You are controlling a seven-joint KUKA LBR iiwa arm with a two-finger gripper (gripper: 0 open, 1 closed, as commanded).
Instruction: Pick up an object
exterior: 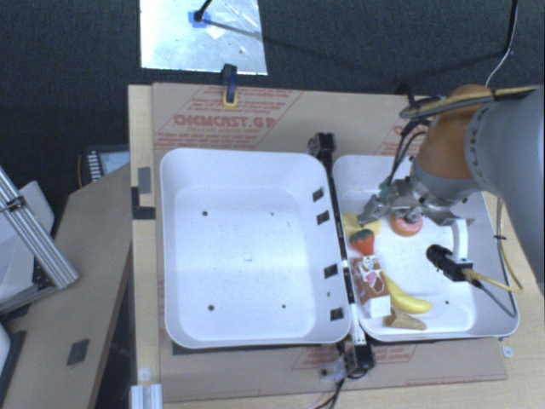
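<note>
White right bin [485, 318]: strawberry [364, 240], banana [407, 299], carton [370, 279]. My end effector [379, 207] hangs just above the strawberry; whether it is open or closed, I cannot tell.

I see two white bins, the left bin [247, 245] dotted with a few small dark specks, on a tan table [281, 113] printed with red lettering. In the right bin [485, 309]: a yellow banana [407, 299], a red strawberry [364, 240] with a green top, a brown-and-white box [371, 281], an orange-pink round piece [406, 223]. The arm [502, 143] is grey with an orange band
</note>
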